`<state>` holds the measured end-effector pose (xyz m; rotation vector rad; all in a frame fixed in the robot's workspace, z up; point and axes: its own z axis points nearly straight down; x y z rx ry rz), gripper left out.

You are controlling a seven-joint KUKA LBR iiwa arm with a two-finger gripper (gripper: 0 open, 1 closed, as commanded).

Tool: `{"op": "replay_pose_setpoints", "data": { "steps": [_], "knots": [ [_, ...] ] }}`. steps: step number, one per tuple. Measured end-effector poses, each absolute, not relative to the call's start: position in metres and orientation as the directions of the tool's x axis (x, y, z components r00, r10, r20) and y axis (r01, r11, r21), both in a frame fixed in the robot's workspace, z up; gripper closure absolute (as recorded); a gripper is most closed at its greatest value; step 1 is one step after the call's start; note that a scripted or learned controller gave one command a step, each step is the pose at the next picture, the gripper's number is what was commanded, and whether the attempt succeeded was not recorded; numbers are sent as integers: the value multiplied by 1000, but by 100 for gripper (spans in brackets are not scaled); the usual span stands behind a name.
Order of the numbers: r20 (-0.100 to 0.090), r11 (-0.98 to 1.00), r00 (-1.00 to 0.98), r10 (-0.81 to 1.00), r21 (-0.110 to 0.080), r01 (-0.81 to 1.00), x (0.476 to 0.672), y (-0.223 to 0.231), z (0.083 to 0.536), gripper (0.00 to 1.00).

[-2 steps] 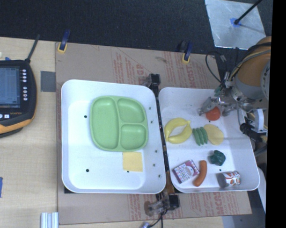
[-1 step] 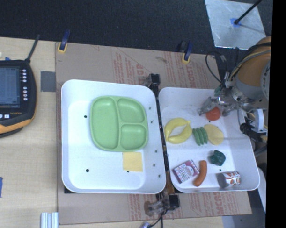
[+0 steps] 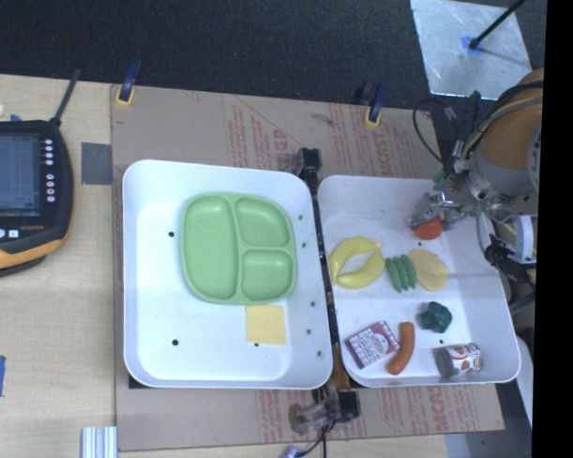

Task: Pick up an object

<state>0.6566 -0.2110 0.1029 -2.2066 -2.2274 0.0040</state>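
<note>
In the camera view, the gripper (image 3: 430,217) sits at the far side of the right bin (image 3: 496,287), its fingers apparently pinching a small red-orange object (image 3: 429,228). The object looks light, smooth and likely slippery, best held across its middle.

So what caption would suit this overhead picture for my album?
Robot gripper lowered over a small red object in the right bin; green divided plate in the left bin.

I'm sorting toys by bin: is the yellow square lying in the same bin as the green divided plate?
Yes, the yellow square lies flat on the left bin floor, just below the green divided plate.
</note>
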Motion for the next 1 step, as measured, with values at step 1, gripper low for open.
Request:
{"op": "replay_pose_setpoints", "data": {
  "steps": [1],
  "knots": [
    [2,5,-5,1000,0,1000,657,-136,186,100]
  ]
}}
